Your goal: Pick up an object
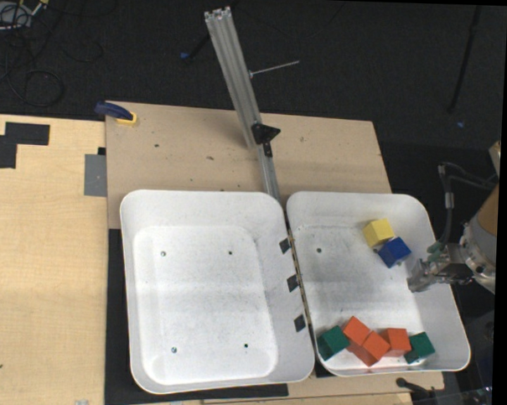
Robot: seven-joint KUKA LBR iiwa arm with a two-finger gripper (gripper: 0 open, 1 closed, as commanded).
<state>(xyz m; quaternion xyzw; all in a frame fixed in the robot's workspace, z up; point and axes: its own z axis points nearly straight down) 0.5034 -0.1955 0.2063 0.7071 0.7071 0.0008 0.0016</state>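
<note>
The right bin point(345, 214) holds a yellow block point(377, 231) with a blue block point(393, 251) touching it at the upper right. Along the bin's near edge lie a green block point(333, 341), orange blocks point(366, 343) point(396, 339) and another green block point(419, 347), packed close together. My gripper point(424, 278) comes in over the bin's right rim, just right of and below the blue block, apart from it. I see no block in it.
The left bin point(152, 227) sits beside the right one, joined by black clips point(293, 282). A slanted aluminium rail point(242, 88) rises behind the bins. A blue and yellow clamp point(116, 113) rests at the board's far left corner.
</note>
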